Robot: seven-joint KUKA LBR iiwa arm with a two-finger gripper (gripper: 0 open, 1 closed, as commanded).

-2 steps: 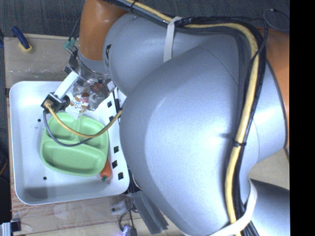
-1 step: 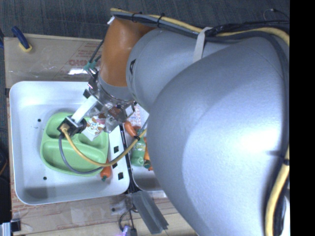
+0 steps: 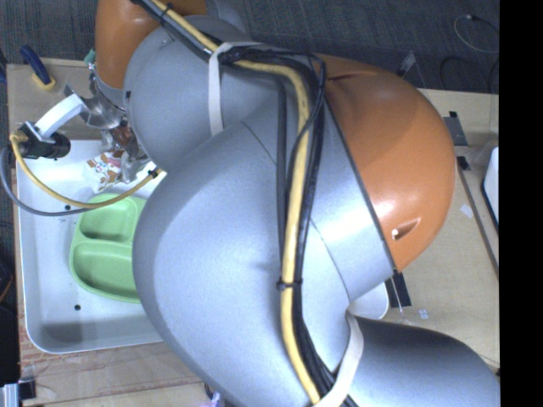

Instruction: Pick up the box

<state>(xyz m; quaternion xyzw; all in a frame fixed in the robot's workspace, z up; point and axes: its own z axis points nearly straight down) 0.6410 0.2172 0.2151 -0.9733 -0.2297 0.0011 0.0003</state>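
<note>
- Hanging over the left bin [image 3: 51,329], the gripper [image 3: 117,147] touches a small printed box [image 3: 106,170].
- I cannot tell its grip.
- White with red marks, the box sits beside a green tray [image 3: 106,248].

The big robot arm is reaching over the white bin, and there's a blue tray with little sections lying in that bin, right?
Almost. The tray is green, not blue. The camera view shows it lying in the white bin on the left, with its sections facing up, while the big grey robot arm does reach over that bin.
</note>
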